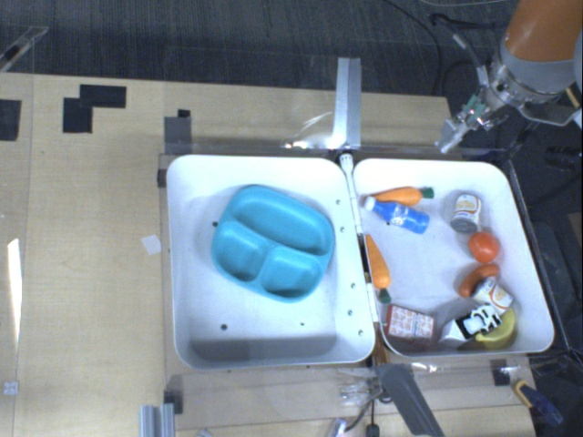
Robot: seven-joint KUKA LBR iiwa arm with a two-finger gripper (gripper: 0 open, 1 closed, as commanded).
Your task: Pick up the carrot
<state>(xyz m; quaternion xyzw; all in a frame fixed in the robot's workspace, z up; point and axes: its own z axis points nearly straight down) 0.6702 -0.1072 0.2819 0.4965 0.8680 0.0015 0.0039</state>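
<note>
The step in hand looks like the approach: the two-finger gripper (453, 137) hangs above the bench just outside the far rim of the right shallow white bin (524, 209), with nothing between its tips, and whether it is open or shut cannot be told at this size. Two orange, tapered carrots lie in that bin: one carrot with a green stub (398, 195) sits near the far wall, lying crosswise and touching or just beside a small blue plastic bottle (401, 215); the other, a second orange carrot (377, 262), lies lengthwise close against the wall that divides the bins. The far one is probably the easier pick, being nearer the gripper; a good grasp would close across its thick middle, from the side away from the bottle, so that the bottle is not nudged; the carrot by the dividing wall leaves little room for a fingertip on the wall side. The grey arm with its orange band (542, 12) reaches in from the upper right, the wrist tilted down and to the left, the gripper well above the bin's contents. The left bin holds a blue compartmented plastic tray (271, 240).
</note>
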